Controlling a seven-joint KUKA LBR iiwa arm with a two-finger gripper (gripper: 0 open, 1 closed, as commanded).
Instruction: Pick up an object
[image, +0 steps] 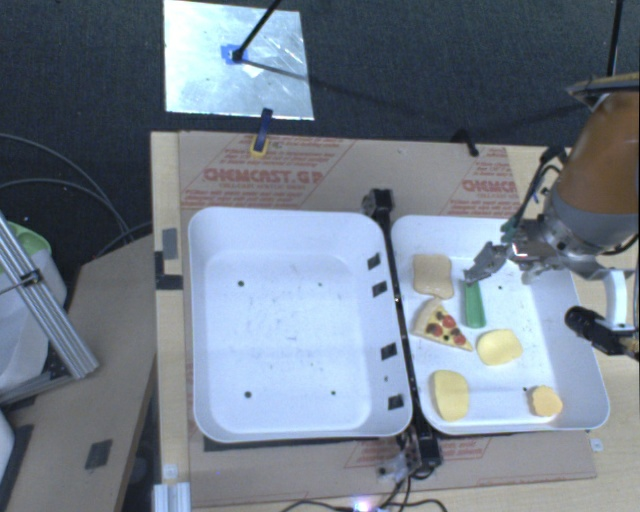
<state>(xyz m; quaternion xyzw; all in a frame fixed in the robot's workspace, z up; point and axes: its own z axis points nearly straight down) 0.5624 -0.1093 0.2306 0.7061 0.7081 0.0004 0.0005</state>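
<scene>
My two-finger gripper (487, 264) hangs over the right shallow white bin (590, 395), just above the top end of the small green stick-shaped piece (473, 305). I cannot tell how it is set. In this bin lie also a beige bread slice (432, 274), a pizza slice toy (442, 327), two yellow pieces (499, 347) (451, 394) and a small orange piece (545, 401).

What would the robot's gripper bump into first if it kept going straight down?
Probably the green stick-shaped toy. The gripper hangs just above its top end in the right white bin, though height is hard to judge from one slanted view.
</scene>
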